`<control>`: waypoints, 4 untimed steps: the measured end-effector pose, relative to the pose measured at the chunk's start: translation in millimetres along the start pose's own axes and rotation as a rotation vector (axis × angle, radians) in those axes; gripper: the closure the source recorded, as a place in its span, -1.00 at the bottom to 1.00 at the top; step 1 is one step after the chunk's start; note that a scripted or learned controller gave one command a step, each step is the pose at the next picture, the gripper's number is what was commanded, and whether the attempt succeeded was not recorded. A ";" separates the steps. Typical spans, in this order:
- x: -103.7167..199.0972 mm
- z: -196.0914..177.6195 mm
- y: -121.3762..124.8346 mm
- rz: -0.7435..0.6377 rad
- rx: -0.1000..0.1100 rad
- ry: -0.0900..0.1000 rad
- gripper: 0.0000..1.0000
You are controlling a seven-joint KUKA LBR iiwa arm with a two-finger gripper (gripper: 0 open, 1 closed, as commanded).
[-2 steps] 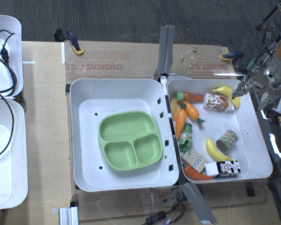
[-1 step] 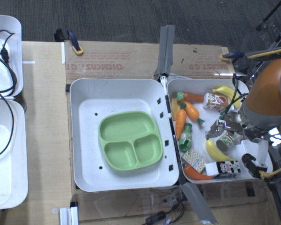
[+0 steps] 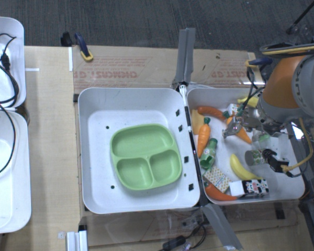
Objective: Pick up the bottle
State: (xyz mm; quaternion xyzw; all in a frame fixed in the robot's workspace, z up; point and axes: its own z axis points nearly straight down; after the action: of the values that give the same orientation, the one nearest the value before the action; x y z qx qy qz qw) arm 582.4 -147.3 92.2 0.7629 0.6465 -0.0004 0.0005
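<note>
While the arm (image 3: 288, 88) reaches over the right bin (image 3: 298, 190), the green tray (image 3: 145, 156) lies far left of the gripper (image 3: 234, 129), whose finger state I cannot tell. The bottle (image 3: 208, 152) lies just lower left of it, apart.

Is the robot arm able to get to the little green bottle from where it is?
Probably yes. The green bottle lies on top in the right bin, uncovered, though a carrot touches it. The end effector is just to its right.
</note>
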 end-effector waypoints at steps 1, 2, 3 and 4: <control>24.6 1.2 -68.4 0.017 0.004 0.001 -1.00; -42.4 -33.5 -0.8 0.007 0.000 0.000 -1.00; -60.7 0.8 -2.6 0.043 0.005 0.015 -1.00; -65.2 -8.8 -2.7 0.044 0.002 0.005 1.00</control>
State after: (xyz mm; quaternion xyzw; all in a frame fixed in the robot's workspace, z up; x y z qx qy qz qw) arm 569.0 -211.1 101.1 0.7768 0.6297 0.0010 -0.0018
